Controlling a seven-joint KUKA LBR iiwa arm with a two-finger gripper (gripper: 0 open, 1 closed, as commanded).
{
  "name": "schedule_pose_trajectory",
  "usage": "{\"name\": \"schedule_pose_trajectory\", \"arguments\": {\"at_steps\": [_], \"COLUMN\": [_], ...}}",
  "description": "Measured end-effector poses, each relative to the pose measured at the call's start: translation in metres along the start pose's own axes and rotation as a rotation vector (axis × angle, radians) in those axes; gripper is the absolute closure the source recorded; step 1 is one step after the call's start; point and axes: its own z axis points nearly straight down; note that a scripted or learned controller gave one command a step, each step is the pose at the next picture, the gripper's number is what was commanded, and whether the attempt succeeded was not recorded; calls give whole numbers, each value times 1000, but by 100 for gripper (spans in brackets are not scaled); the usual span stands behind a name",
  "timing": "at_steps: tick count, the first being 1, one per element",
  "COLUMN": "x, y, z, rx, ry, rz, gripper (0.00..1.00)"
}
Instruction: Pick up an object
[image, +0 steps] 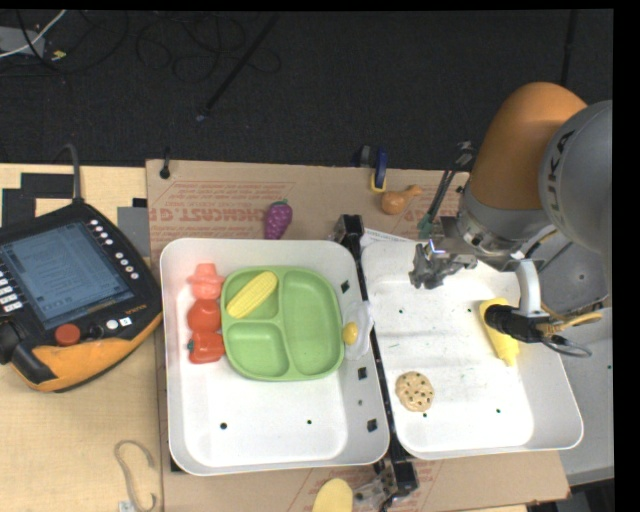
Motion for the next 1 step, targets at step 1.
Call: {"name": "schedule_pose_trajectory", "arguments": {"at_steps": [1], "x": [29], "y": [28], "z": [-20], "rx": [-3], "ry": [0], "rz": [0], "gripper": [100]}}
